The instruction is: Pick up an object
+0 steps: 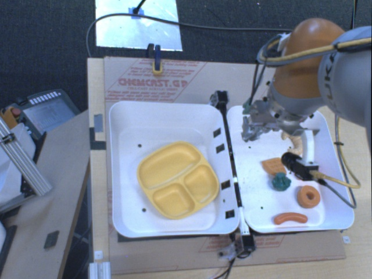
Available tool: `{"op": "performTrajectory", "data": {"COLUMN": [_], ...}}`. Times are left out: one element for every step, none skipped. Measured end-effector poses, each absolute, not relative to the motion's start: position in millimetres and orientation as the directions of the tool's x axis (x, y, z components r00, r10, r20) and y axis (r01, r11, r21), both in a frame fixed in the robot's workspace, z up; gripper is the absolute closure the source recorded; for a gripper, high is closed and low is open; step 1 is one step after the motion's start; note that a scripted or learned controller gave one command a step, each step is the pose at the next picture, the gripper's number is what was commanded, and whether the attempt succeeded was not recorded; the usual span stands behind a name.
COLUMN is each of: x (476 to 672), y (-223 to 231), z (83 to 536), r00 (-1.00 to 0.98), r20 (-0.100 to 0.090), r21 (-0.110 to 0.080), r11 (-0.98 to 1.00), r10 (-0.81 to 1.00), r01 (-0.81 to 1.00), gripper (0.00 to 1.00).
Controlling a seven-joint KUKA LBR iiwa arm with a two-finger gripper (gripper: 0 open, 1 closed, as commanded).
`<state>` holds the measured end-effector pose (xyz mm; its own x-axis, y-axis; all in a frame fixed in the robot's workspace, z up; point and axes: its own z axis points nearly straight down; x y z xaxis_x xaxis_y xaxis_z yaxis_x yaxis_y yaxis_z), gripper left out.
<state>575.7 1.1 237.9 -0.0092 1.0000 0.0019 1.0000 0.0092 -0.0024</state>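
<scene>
Several small objects lie in the right white bin [256,214]. An orange wedge [271,166] sits mid-bin, with a teal lump [281,182] just below it. Nearer the front right are an orange-brown doughnut [308,197] and a red-orange sausage [290,218]. A cream-coloured piece [297,142] is partly hidden under the arm. My gripper [250,131] hangs low over the bin's far left part, above bare floor, left of and apart from the wedge. Nothing shows in its grasp.
The left white bin [125,156] holds a yellow three-compartment plate [177,179]. A black clipped divider [228,156] joins the two bins. A black plug and cable [297,166] trail from the arm over the right bin. Brown cardboard [157,83] lies behind the bins.
</scene>
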Motion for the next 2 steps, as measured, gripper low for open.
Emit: {"op": "performTrajectory", "data": {"x": [555.6,540.0], "y": [49,102], "z": [243,244], "r00": [-0.010,-0.011], "r20": [0.002,0.002], "r21": [-0.002,-0.002], "r11": [0.010,0.011], "r10": [1.000,1.000], "r01": [1.000,1.000], "gripper": [1.00,1.00]}}
